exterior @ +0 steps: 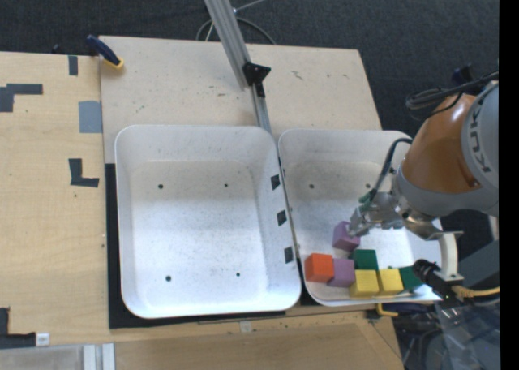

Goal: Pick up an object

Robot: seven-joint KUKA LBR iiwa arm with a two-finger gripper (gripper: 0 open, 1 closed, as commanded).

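While the arm [450, 157] reaches in from the right edge, its tool [362, 222] sits low in the right bin [324, 149], just above a purple block [345, 238]; whether it grips cannot be told. Orange, green and yellow blocks [369, 275] cluster along the bin's lower edge.

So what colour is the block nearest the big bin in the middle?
Orange block, seen in the camera view.
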